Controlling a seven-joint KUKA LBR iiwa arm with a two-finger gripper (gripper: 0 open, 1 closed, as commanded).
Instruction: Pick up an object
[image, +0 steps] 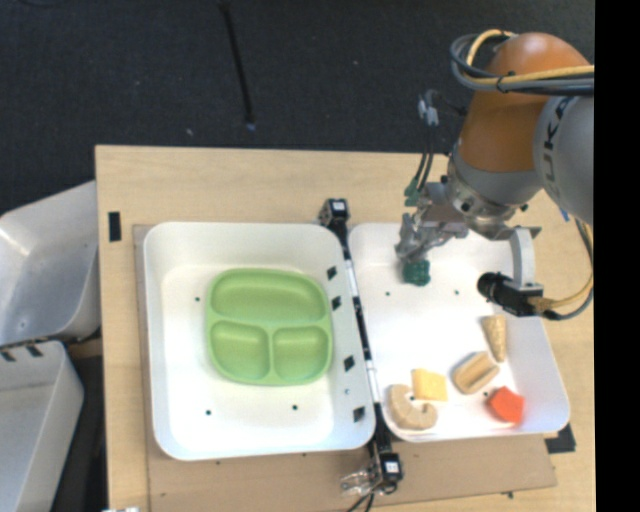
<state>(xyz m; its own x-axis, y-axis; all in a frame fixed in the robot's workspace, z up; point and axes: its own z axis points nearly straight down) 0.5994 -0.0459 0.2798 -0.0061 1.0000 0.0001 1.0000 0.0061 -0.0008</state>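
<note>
My gripper (414, 250) hangs over the far left part of the right bin (440, 320). A small dark green object (416, 271) sits right at its tip, touching it or just below it. I cannot tell whether the object is gripped. Along the bin's near side lie a round tan piece (411, 409), a yellow block (430, 384), a tan bread-like piece (474, 373), a pale cone (494, 336) and an orange-red piece (506, 404).
The left bin (170, 330) holds a light green divided plate (269, 325). A ridge with black clips (352, 310) separates the two bins. A black cable end (500, 289) hangs over the right bin beside the arm.
</note>
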